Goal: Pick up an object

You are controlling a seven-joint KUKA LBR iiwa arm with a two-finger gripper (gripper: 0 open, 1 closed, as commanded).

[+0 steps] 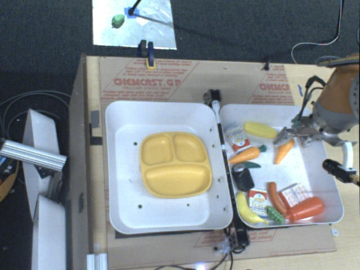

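Seemingly the grasp step is in hand: the grey two-finger gripper (283, 136) sits low in the right shallow white bin (326, 170), its tip touching the upper end of a small orange plastic carrot (283, 151) that lies tilted just below a yellow toy corn cob (260, 130). Whether the fingers are apart or together I cannot tell. Next, a firm closing and a straight lift would be needed.

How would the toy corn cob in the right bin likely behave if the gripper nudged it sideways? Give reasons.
The corn cob looks rounded and elongated, so it would probably roll. It appears to be a small toy, likely light and rigid. Its smooth-looking surface might slip between the fingers.
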